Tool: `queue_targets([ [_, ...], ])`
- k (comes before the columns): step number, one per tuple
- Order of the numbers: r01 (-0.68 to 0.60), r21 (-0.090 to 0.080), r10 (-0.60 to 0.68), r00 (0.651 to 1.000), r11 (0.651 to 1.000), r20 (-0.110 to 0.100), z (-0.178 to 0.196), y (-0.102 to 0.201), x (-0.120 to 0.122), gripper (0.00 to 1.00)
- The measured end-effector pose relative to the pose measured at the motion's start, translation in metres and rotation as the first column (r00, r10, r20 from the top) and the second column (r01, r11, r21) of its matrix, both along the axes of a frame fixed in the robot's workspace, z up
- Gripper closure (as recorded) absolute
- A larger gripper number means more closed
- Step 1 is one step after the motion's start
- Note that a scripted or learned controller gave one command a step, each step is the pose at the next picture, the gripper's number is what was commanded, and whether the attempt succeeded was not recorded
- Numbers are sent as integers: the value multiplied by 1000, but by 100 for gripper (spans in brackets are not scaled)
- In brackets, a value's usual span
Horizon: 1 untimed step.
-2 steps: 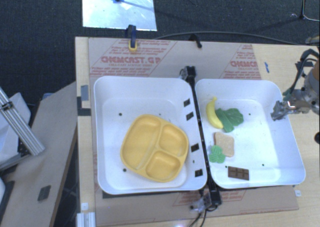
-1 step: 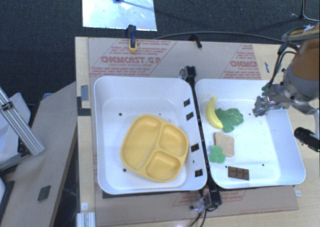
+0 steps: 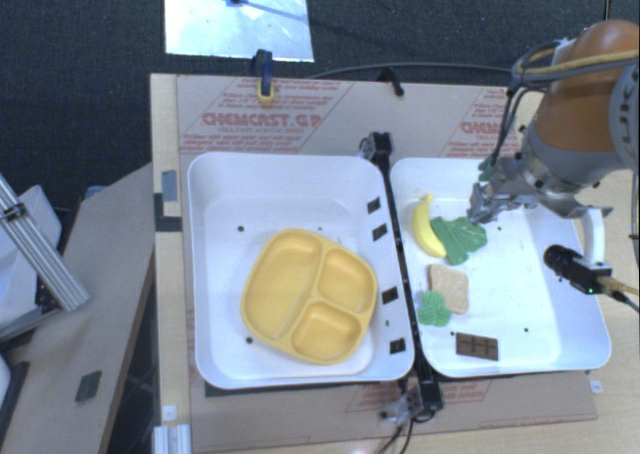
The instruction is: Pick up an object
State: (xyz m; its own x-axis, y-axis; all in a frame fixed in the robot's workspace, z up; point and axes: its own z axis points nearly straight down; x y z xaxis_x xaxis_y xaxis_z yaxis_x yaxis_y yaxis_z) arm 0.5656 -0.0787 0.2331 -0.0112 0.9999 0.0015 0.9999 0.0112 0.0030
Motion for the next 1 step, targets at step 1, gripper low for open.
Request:
queue_targets([
  [1, 1, 1, -1, 1000, 1000, -1, -6, 59, 6, 100],
])
